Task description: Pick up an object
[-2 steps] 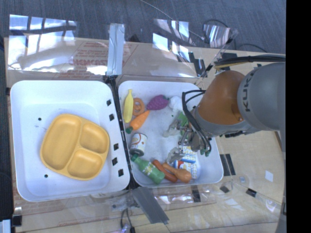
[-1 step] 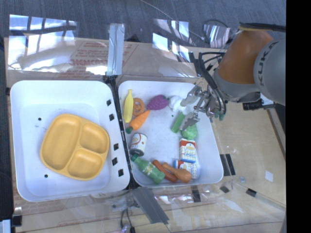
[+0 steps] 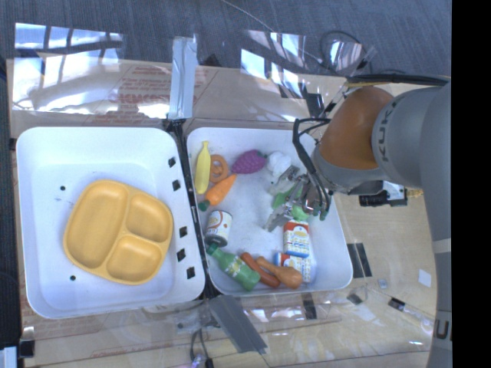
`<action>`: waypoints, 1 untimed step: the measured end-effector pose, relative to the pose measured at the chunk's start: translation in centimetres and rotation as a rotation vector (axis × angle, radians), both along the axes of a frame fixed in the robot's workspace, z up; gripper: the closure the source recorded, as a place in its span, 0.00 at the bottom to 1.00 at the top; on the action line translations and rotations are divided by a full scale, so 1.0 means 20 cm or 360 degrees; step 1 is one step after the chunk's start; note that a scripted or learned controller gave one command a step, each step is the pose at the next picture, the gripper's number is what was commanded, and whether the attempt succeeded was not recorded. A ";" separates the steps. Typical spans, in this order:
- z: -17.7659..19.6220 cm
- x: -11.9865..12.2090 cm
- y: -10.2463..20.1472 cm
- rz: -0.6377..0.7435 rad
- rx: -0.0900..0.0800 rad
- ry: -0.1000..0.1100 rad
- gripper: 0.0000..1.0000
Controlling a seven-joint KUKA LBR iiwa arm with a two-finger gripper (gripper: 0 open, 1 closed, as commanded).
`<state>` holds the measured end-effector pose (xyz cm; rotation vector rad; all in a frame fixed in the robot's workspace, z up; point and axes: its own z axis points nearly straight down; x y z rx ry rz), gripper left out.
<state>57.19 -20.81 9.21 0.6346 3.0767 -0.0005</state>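
The grey arm with its orange band (image 3: 349,133) is reaching in from the right edge of the bench and hanging over the right bin (image 3: 334,244), with the gripper (image 3: 295,198) sitting low among the clutter near that bin's right wall. How the gripper is set, and whether it has hold of anything, I cannot tell, since metal parts and small green pieces are crowding together there. Just below it a small white bottle with a red and blue label (image 3: 297,248) is lying near the bin's front right corner. Along the front edge a hot dog (image 3: 280,273) and a green bottle (image 3: 234,268) are lying side by side, and a small can (image 3: 219,225) is standing near the left wall. Toward the back left corner a yellow banana (image 3: 202,167), an orange carrot (image 3: 220,190) and a purple bunch of grapes (image 3: 248,162) are lying close together. In the left bin (image 3: 38,159) a yellow divided plate (image 3: 116,230) is resting flat.
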 end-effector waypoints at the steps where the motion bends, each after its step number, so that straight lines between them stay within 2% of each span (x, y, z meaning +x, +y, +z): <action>1: 0.06 0.01 0.01 0.0012 -0.0003 -0.0008 1.00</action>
